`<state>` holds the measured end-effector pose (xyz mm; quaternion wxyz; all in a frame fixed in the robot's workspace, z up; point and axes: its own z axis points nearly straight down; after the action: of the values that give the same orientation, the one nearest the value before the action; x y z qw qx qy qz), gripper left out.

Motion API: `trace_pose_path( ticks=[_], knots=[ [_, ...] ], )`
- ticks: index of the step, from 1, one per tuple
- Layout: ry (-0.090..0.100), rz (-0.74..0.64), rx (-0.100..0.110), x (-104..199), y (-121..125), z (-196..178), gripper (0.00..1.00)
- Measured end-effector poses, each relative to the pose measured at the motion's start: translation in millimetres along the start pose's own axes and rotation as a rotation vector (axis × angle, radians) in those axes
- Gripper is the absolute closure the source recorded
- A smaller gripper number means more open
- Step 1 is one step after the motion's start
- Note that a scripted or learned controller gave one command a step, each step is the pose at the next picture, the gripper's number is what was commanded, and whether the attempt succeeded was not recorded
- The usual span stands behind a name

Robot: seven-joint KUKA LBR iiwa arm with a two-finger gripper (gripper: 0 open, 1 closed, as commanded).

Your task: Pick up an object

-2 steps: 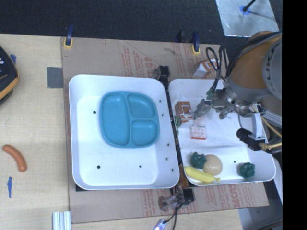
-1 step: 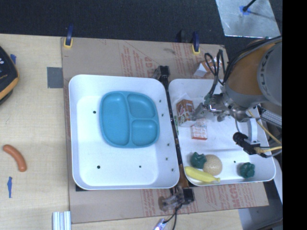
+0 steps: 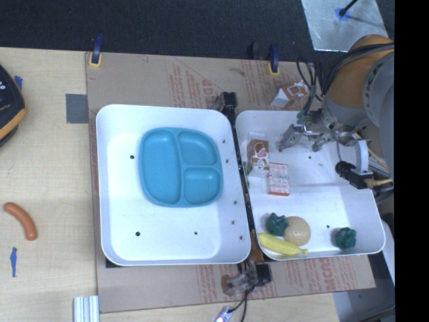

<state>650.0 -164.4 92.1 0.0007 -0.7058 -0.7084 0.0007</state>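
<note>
Your gripper (image 3: 295, 138) hangs over the far part of the right bin (image 3: 362, 210), with its fingers spread apart and nothing between them. No object is in hand yet, so I judge you are at the approach stage.

The nearest candidates are the two small packets lying just left of and nearer than the gripper: a brown-and-white one (image 3: 258, 155) and a red-and-white one (image 3: 278, 179), almost touching. Both lie flat, so a pinch from straight above may slide off; go for an edge, and keep clear of the bin wall on the left.

The rounder items in the near part of the bin probably grip more easily: a dark green piece (image 3: 277, 223) touching a tan ball (image 3: 297, 231), with a yellow banana (image 3: 281, 245) just in front of them. They are crowded, so the fingers could catch two at once. The second green piece (image 3: 345, 237) sits apart at the near right and looks the cleanest target.

Count: two packets, two green pieces, one ball, one banana. The left bin (image 3: 120, 200) holds one blue divided plate (image 3: 181, 166).
</note>
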Motion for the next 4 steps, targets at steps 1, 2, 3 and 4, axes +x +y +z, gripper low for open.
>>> trace_pose_path(
  ticks=[1, 2, 3, 4],
  knots=[
    [-0.014, 0.004, -0.008, 61, -52, -2, 0.00],
    [-0.008, 0.000, -0.001, 63, -52, -11, 1.00],
    [-0.014, 0.002, -0.002, 60, -53, -12, 0.00],
    [-0.002, -0.001, 0.002, 39, -83, 1, 0.00]
  ],
)
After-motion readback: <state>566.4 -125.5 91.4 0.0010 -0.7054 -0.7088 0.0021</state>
